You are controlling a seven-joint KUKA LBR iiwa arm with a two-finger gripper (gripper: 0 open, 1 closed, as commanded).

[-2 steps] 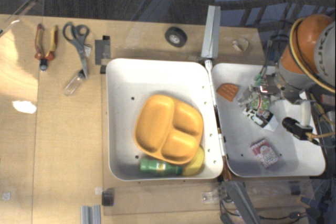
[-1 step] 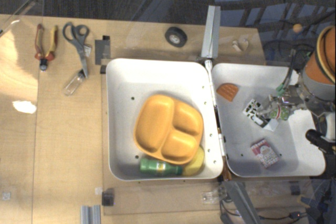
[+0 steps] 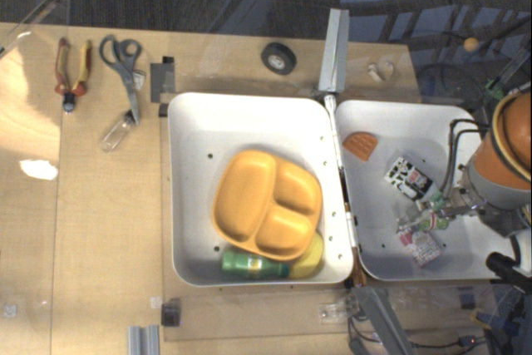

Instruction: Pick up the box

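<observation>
Box-shaped small carton (image 3: 407,177), white with black print, lies flat and tilted in the right shallow white plastic bin (image 3: 378,253), near an orange oval piece (image 3: 361,145). The gripper (image 3: 432,216) hangs just below it over crinkled wrappers (image 3: 420,245); whether its fingers are open, I cannot tell. The left bin (image 3: 191,179) holds a glossy yellow moulded tray (image 3: 268,202).

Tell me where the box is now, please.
The box lies in the right bin, near its middle, below and right of the orange piece and just up-left of the gripper.
</observation>
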